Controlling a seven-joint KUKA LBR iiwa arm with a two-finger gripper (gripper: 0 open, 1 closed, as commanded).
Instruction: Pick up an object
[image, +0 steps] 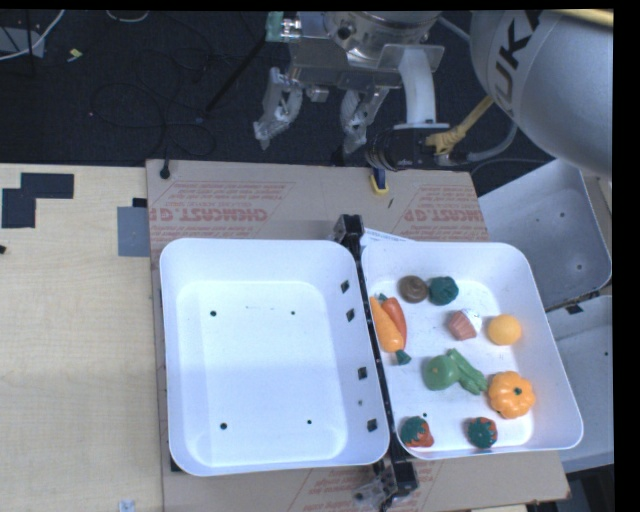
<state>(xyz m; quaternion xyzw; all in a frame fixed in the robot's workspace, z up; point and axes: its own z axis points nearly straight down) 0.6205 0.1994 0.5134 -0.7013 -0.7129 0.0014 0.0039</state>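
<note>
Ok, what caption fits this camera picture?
Open gripper high above bins; toy foods in right bin.

Two white bins side by side, left bin (165, 350) and right bin (560, 380), black clips (362, 345) along their shared edge, both on printed cardboard (250, 205), pale wooden bench (70, 350) with dark patches (38, 193) at its back-left corner, cables (150, 70) beyond the bench's back edge

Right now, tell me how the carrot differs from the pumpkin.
The carrot is long and slim; the pumpkin is round and squat. The carrot lies against the right bin's left wall; the pumpkin sits near its right side. Both are orange with green at one end.
</note>
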